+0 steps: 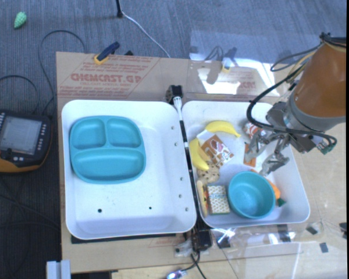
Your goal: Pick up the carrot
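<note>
The carrot [274, 189] lies in the right bin [298, 186], tucked against the right side of a blue bowl [251, 195]. Only a short orange stretch and its green top show past the bowl's rim. My gripper [264, 155] hangs over the bin's right half, just above and slightly left of the carrot. It is open, the two fingers [252, 149] spread apart and pointing down, with nothing between them. A small orange scrap shows beside the left finger; I cannot tell what it is.
The right bin also holds two bananas [221, 127], a snack packet [216, 150], a cracker box [217, 200] and a red-and-white wrapper [253, 130]. A blue divided plate [107, 148] sits in the left bin [72, 214]. Cables run from the wrist.
</note>
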